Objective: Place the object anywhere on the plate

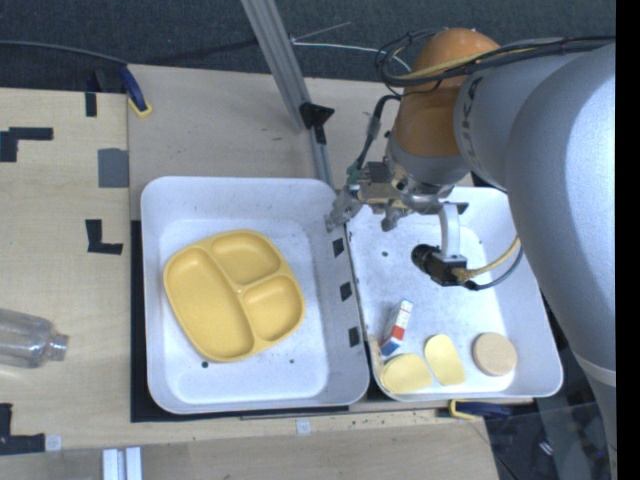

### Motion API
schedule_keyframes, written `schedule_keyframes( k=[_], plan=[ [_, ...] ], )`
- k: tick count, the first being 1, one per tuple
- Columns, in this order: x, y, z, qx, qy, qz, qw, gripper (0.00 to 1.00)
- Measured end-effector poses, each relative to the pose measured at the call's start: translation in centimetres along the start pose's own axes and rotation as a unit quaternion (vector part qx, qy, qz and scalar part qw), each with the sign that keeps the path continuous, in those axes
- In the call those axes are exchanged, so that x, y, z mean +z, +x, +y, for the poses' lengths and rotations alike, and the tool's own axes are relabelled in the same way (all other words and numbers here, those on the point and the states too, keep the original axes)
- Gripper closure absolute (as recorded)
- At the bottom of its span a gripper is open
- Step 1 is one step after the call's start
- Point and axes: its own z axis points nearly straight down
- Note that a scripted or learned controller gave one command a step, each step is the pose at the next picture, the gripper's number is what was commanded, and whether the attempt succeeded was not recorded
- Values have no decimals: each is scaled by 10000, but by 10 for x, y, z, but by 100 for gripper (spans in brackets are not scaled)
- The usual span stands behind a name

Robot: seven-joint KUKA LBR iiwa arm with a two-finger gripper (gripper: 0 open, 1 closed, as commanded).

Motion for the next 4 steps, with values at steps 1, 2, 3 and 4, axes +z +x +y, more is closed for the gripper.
schedule_keyframes(
  k=[1, 2, 3, 4],
  plan=[
    [0, 66, -63, -30, 37, 12, 10000, 0],
    [0, 25, -12, 7, 3, -5, 10000, 0],
    [0, 6, -58, 12, 30, -6, 10000, 0],
    [0, 54, -62, -28, 24, 11, 10000, 0]
  ],
)
